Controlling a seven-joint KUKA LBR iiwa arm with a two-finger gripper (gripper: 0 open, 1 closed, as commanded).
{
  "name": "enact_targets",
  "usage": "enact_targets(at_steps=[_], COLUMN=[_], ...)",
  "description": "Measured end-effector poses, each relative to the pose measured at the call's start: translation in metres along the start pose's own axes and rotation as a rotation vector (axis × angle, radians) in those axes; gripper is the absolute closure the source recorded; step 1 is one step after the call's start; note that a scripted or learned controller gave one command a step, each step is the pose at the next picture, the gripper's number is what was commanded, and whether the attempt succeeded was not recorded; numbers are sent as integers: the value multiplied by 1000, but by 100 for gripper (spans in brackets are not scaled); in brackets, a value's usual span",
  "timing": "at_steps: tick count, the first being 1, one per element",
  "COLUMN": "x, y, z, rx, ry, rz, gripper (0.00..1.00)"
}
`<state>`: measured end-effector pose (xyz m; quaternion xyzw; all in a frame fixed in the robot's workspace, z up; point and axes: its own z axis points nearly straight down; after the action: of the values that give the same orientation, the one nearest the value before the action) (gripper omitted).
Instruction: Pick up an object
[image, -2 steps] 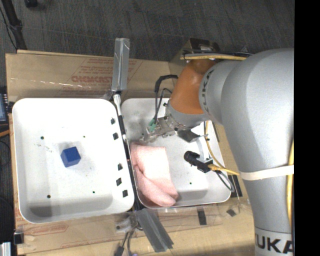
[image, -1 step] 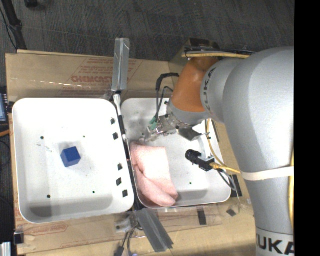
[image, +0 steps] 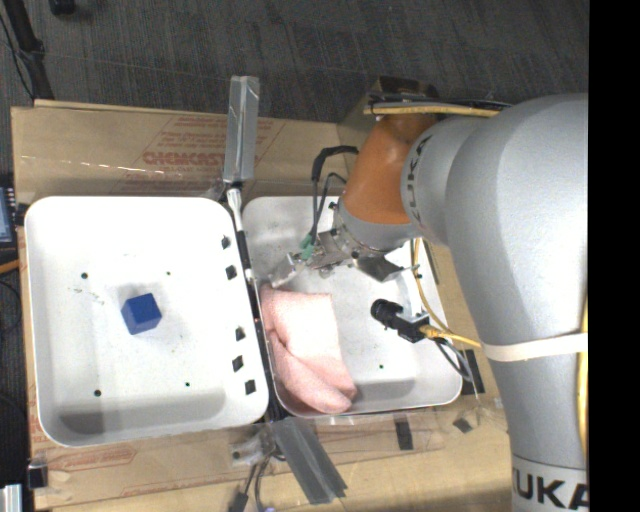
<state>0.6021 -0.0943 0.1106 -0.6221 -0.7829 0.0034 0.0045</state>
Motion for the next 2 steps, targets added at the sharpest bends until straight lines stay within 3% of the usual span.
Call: enact_targets(at_steps=[1, 2], x=[-30, 4], y=[-16, -45], z=[19, -63], rx=[-7, -9], ry=[-1, -3], rz=[-9, -87], gripper=[0, 0])
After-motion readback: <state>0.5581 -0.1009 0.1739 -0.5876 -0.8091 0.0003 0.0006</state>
